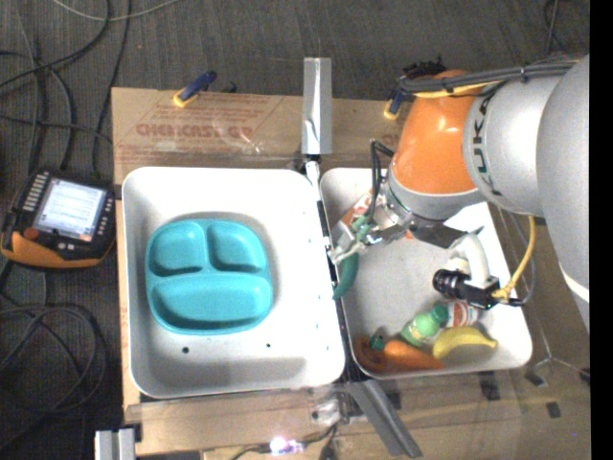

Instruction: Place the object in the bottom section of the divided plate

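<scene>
At the far left, on the dark floor, a control pendant (59, 217) with a lit screen lies among loose cables. Right of it a sheet of cardboard (192, 132) with red print sits under the bench's far edge, and a blue clamp (194, 86) grips its top rim.

The left bin (139, 353) holds the turquoise divided plate (211, 274), which lies flat near the bin's centre. Its two small sections face the far side. Its wide bottom section (211, 307) faces the near side and has nothing in it.

An upright metal bar (317, 103) stands behind the seam where the two bins meet. Just right of that seam, against the left wall of the right bin (383, 295), a dark teal curved object (346, 272) hangs or leans directly below the gripper (356, 241). The object's top meets the gripper's tip, but it cannot be told whether the gripper is clasping it or is spread. A small red and white item (368, 209) sits just behind the gripper.

Along the right bin's near wall lie a carrot (407, 355), a green bottle (424, 326) and a banana (465, 342), all close together. The orange band (436, 147) and the grey arm (536, 132) lean in over the bin from the right.
</scene>
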Action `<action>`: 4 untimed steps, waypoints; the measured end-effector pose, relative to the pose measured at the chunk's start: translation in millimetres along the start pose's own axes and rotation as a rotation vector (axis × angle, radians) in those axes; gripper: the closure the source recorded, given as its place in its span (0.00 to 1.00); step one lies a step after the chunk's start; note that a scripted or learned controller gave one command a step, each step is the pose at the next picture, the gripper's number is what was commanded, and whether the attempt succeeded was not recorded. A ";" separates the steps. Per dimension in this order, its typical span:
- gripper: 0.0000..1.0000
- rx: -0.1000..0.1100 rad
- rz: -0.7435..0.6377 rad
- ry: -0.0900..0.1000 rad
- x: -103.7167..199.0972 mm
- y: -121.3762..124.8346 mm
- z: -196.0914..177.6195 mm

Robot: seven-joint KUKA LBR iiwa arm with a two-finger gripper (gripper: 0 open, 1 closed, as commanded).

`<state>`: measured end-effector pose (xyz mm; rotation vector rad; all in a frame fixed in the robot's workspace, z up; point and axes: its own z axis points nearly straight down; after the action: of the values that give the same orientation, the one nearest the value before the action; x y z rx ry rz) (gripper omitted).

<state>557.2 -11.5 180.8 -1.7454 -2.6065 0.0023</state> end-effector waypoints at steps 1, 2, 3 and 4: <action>1.00 0.000 -0.174 -0.003 71.4 17.2 -19.6; 1.00 0.003 -0.120 -0.002 142.4 59.3 7.4; 0.00 0.002 -0.120 -0.002 142.3 59.4 7.3; 0.00 0.001 -0.291 -0.004 237.1 38.1 -72.0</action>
<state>502.5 222.2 253.3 -1.3506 -2.8342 0.0065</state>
